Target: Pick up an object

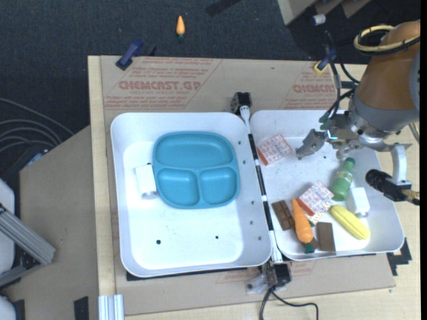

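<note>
Grey two-finger gripper (331, 143) is seen over the right white bin (288, 122), fingers spread open, gripping nothing, near a green plastic bottle (342, 181).

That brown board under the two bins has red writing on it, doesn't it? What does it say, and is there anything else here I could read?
"CHEMCAST GP": red print on the brown board, behind the left bin; the last letters are faint.
The same red print repeats behind the right bin, too blurred and cut off to read.
Red-and-white packet: printing too small to read.
Second red-and-white packet: also unreadable.
Green bottle: no legible label.
</note>
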